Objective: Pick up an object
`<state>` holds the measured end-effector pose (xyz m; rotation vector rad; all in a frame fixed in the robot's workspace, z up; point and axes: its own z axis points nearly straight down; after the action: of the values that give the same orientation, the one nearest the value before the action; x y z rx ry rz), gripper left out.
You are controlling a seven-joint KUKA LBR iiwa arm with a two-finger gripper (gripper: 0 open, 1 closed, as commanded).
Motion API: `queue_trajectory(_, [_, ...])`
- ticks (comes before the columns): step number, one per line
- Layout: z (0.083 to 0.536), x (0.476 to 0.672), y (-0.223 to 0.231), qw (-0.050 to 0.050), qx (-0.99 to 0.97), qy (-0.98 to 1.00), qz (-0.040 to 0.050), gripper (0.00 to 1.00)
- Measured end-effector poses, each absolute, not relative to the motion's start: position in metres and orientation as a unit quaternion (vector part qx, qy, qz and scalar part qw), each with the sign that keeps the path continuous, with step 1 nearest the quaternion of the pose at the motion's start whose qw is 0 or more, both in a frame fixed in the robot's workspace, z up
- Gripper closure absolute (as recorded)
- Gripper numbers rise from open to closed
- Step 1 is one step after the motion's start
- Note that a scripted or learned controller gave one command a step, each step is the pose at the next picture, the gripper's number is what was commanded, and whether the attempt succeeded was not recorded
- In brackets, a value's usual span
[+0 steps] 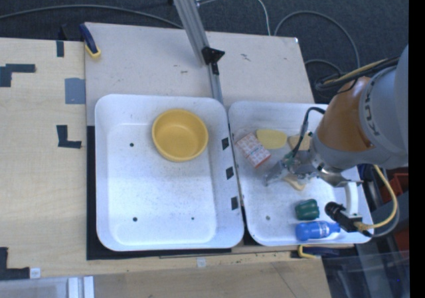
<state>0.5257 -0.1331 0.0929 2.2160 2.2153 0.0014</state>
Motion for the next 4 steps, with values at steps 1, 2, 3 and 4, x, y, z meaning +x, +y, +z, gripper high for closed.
queue_trajectory(1, [0.105,0.527,-0.132,0.004,0.707,0.708,0.002,1.0])
queue_trajectory(2, [0.157,0.519,-0.138,0.001,0.707,0.707,0.0005,1.0])
queue_trajectory(3, [0.21,0.52,-0.138,0.002,0.707,0.708,0.0009,1.0])
queue_trajectory(4, [0.208,0.531,-0.088,-0.001,0.705,0.71,0.0002,1.0])
